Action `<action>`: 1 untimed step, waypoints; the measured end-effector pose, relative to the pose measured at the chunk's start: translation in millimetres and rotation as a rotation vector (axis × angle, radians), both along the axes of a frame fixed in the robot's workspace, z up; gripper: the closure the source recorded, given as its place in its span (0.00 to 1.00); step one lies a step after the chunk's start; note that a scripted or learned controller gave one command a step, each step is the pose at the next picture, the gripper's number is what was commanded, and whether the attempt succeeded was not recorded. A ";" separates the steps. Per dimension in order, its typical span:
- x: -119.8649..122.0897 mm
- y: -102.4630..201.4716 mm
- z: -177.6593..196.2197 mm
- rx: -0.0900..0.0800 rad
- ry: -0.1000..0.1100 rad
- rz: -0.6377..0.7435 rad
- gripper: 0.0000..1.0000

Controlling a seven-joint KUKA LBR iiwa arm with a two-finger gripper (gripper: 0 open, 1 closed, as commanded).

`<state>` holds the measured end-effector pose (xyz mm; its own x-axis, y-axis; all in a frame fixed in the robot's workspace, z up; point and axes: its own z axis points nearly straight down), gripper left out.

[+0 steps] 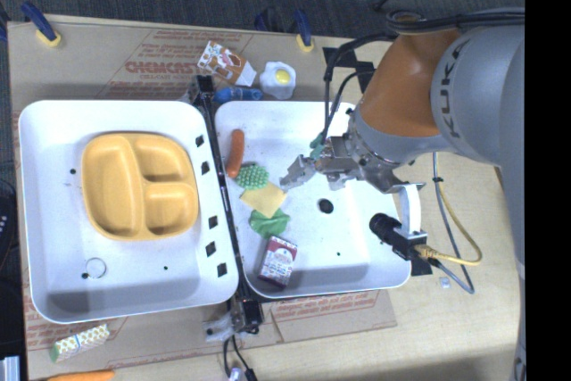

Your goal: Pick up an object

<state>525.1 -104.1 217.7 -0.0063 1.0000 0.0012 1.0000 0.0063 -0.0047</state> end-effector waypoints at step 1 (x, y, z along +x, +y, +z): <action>-49.4 6.8 -126.7 0.001 -0.001 0.210 0.00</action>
<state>475.7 -97.2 91.0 -0.2146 0.9767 0.0024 0.9767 0.2146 -0.0040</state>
